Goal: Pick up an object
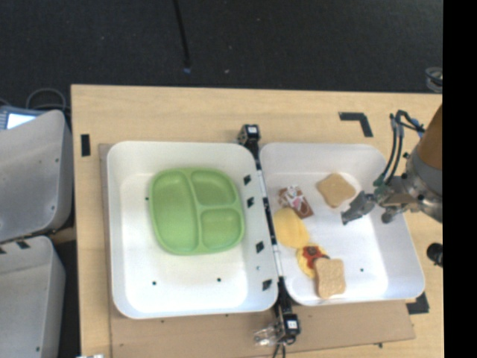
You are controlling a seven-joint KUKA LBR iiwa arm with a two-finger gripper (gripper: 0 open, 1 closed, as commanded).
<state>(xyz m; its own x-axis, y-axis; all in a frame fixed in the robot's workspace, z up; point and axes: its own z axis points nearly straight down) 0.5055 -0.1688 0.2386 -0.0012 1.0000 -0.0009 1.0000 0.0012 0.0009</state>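
Note:
The right bin point(387, 267) holds several food-like items. A tan bread piece point(337, 189) lies at the back, and a red-and-white wrapped item point(294, 199) sits left of it. A yellow round piece point(291, 230) is by the left wall. Toward the front are a red-and-yellow item point(311, 257) and a second tan slice point(330, 277). My gripper point(373, 212) hangs over the right bin's right half, just right of and below the back bread piece. Its fingers are open with nothing between them.
The left bin point(127, 274) holds a green divided plate point(199, 211). A ridge with black clips point(262, 222) separates the two bins. Cables point(399, 136) loop above the arm's wrist at the right. Grey boxes point(30, 177) stand off the bench's left side.

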